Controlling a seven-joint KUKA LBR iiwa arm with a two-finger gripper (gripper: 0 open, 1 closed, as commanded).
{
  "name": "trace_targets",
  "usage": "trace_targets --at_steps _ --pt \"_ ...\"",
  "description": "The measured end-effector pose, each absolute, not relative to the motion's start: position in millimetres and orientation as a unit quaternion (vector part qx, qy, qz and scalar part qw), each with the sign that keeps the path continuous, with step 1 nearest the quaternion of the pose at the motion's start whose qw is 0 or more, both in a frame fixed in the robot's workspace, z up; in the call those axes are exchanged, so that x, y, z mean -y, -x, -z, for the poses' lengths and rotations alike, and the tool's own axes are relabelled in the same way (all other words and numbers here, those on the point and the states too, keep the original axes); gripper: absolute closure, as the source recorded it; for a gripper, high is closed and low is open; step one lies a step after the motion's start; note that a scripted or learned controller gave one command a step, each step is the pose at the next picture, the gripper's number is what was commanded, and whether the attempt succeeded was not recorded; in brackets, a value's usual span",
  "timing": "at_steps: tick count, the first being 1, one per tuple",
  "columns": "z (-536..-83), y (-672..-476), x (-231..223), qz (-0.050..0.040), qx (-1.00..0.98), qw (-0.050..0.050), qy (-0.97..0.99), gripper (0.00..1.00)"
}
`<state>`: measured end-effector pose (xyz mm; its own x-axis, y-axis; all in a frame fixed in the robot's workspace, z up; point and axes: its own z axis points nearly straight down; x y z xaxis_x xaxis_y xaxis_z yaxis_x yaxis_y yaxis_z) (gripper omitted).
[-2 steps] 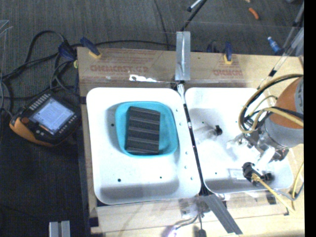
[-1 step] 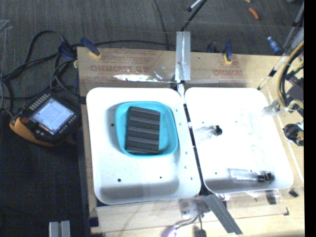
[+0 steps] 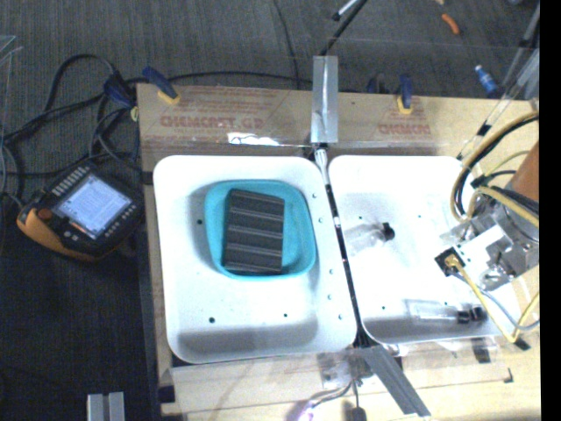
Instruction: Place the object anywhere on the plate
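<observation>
A light blue plate (image 3: pixel 302 235) lies in the left white bin (image 3: pixel 188 323). A dark grey ridged block (image 3: pixel 254 231) rests flat on the plate, covering most of its middle. My gripper (image 3: pixel 485 261) hangs over the right edge of the right white bin (image 3: pixel 394 178), far from the plate and the block, with cables around the wrist. I see nothing held in it.
Two small clear tubes with black caps lie in the right bin, one near its middle (image 3: pixel 370 232) and one along its front wall (image 3: pixel 443 311). A metal divider post (image 3: pixel 324 103) stands behind the bins. A handheld pendant (image 3: pixel 88 209) lies on the floor at the left.
</observation>
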<state>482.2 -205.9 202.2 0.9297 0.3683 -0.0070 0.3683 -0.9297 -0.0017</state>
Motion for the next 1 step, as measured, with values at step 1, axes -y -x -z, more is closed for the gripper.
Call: trace_targets --at_steps 1 --pt "-202.2 -482.2 205.9 -0.0037 0.188 0.0 0.982 0.0"
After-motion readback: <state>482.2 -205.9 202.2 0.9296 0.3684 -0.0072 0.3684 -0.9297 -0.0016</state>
